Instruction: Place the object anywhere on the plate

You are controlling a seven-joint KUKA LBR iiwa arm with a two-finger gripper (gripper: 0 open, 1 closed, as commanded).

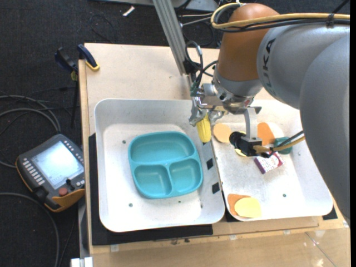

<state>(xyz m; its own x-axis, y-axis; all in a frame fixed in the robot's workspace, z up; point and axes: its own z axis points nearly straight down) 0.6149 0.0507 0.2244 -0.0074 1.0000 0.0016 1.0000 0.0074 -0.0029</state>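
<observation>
— What sat in the left bin [111,204]?
— A teal plate [165,164] with three compartments, nothing on it.
— And the gripper [203,117]?
— It hung over the divide between the bins, fingers clamped on a yellow object [204,130] — just beside the plate's right rim.
— The right bin [300,199]?
— Orange and yellow pieces, scattered.

Teal plate [165,164], white bins [111,149], yellow corn-like object [204,130], grey arm [311,54] with orange band [245,38]

Plate [165,166] lies open; arm [261,49] perhaps crowds right bin [311,204].
</observation>
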